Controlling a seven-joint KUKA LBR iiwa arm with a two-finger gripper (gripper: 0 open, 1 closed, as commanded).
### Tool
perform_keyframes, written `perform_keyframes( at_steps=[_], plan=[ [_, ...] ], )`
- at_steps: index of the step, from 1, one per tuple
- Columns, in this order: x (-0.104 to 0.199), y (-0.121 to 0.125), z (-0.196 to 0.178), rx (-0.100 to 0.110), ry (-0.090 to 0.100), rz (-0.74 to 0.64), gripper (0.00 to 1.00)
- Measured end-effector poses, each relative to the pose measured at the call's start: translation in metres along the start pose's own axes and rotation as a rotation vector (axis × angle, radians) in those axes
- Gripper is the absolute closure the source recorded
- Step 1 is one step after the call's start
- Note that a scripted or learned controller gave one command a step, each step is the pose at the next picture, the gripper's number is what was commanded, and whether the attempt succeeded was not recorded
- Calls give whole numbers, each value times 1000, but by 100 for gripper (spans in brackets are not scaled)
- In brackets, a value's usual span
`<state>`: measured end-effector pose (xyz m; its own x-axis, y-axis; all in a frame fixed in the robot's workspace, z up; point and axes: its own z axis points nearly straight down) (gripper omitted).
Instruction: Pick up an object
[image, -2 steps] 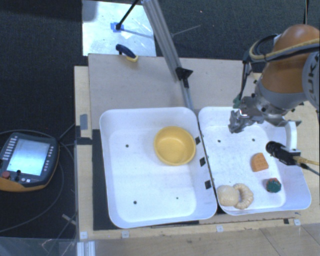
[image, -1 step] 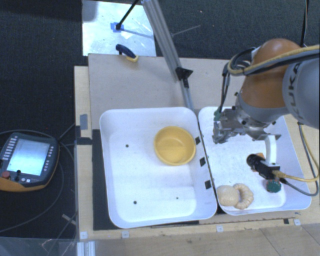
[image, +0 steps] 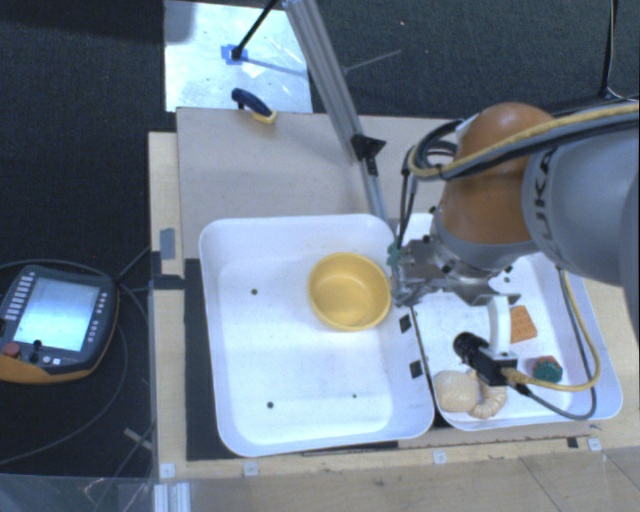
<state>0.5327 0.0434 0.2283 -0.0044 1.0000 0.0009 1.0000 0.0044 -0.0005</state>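
A yellow bowl (image: 348, 290) sits upright in the left bin (image: 290, 400), near its right wall. My gripper (image: 404, 284) hangs under the orange-banded wrist, right at the divider between the bins and close beside the bowl's right rim. The arm's bulk hides most of it. In the right bin (image: 590, 400) lie a cream lumpy object (image: 462, 391), an orange piece (image: 523, 324) and a small teal object (image: 546, 369). I see nothing held.
A slanted metal pole (image: 335, 90) rises behind the left bin. A blue and yellow clamp (image: 252, 103) lies on the board at the back. A teach pendant (image: 55, 320) rests on the floor to the left. Yellow cable (image: 580, 340) loops over the right bin.
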Motion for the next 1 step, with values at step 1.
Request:
perform_keyframes(
  at_steps=[1],
  plan=[
    [48,-33,-10,-1,1,0,100]
  ],
)
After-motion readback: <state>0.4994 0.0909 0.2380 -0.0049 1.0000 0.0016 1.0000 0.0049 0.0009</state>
